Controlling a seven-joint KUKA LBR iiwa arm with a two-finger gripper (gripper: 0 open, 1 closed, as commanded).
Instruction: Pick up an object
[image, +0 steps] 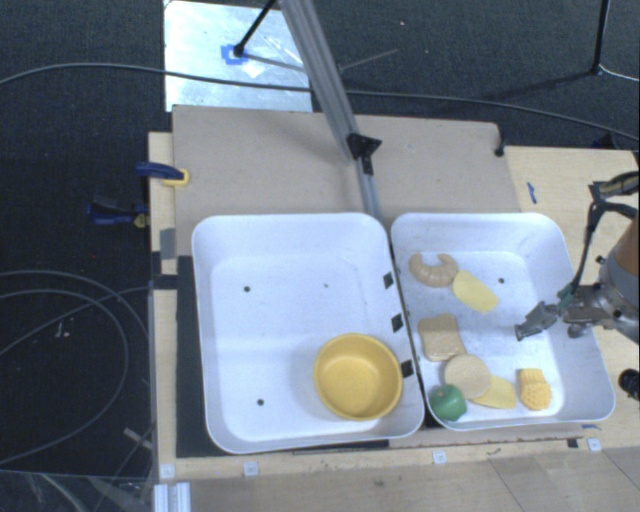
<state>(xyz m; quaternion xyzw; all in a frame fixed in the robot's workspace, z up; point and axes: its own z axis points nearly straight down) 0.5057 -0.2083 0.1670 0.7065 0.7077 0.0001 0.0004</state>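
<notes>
Reaching in from the right, the gripper (532, 324) hangs over the right bin (560, 232) near its right wall, with nothing seen between its fingers; whether they are spread or pressed together cannot be told. Below it lie a croissant (434, 268), a yellow piece (474, 292), a cracker (439, 337), a round biscuit (467, 376), a corn piece (534, 388) and a green apple (448, 402). A yellow bowl (358, 376) sits in the left bin (280, 232).
</notes>
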